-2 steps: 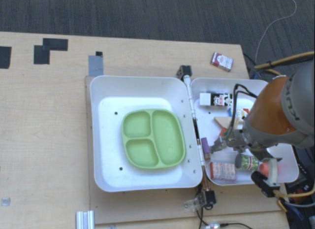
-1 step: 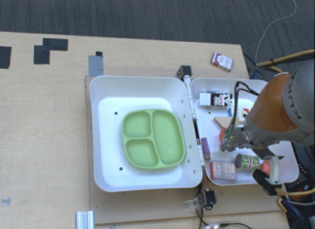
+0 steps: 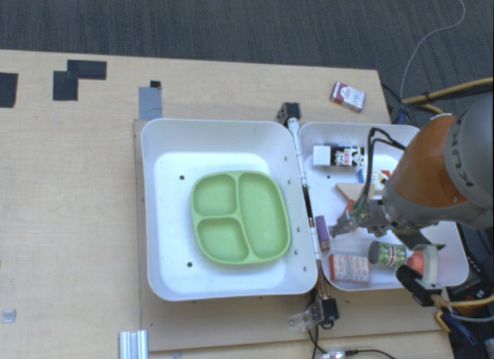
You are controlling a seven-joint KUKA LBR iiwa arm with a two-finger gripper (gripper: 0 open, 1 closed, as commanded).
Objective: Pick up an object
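Arm w/ orange band (image 3: pixel 421 166) reaches over right bin (image 3: pixel 324 137); gripper (image 3: pixel 363 218) sits low inside it, grip state can't tell. Under/near it: small bottle (image 3: pixel 388 255), pink-white packet (image 3: pixel 350 268), wood wedge (image 3: pixel 349 191). Left bin (image 3: pixel 166 211) holds green divided plate (image 3: pixel 240 218).

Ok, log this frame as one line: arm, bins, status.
arm: over right bin | left bin: green divided plate | right bin: small box, bottle | status: no grasp seen
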